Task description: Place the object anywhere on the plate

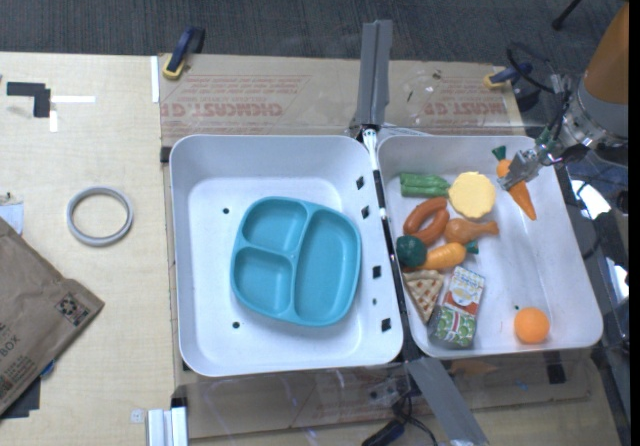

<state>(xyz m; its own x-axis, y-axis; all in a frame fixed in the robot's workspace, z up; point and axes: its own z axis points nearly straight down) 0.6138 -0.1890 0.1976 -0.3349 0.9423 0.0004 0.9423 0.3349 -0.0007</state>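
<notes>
The gripper (528, 162) is being shown at the upper right corner of the right bin (560, 279), below the grey arm with its orange band (610, 64); a toy carrot (521, 194) is being seen just at its tip, hanging point-down over the bin's upper right part, and it appears to be held between the fingers, though the small scale is making this hard to confirm. In the same bin, to the left of the carrot, a yellow round piece (472, 195) is being kept beside a green pepper-like piece (424, 183); below these, a red sausage ring (427, 220), a brown drumstick-like piece (470, 230), a dark green item (410, 251) and an orange-yellow piece (445, 256) are being crowded together. Lower still, a waffle-like piece (423, 290) and a small printed packet (459, 307) are lying side by side, and an orange ball (532, 325) is resting apart near the lower right corner. In the left bin (200, 234), a blue three-compartment plate (296, 260) is lying at the centre, well apart from the carrot. On the bench, a tape ring (100, 215) is lying to the left.
</notes>
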